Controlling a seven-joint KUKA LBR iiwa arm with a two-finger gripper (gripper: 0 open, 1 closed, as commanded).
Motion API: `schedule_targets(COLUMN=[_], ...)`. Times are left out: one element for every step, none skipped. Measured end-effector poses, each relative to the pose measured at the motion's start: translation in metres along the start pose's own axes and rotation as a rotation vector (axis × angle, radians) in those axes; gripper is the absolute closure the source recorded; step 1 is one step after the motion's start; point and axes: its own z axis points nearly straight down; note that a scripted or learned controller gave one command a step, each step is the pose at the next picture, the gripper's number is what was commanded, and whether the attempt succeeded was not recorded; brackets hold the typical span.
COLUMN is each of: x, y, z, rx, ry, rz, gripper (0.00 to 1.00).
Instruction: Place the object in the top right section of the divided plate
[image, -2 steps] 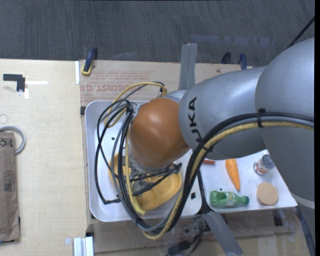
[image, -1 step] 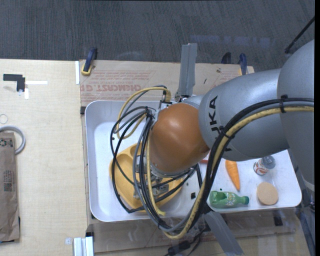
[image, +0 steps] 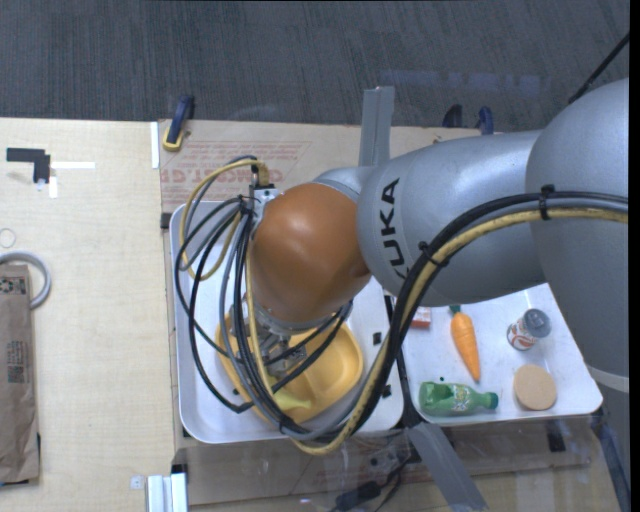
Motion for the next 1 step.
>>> schedule_targets(x=[0.0013], y=[-0.0003], z=[-0.0003], rx=[0.000], ry=[0.002], rz=[0.001], gripper=[0.00])
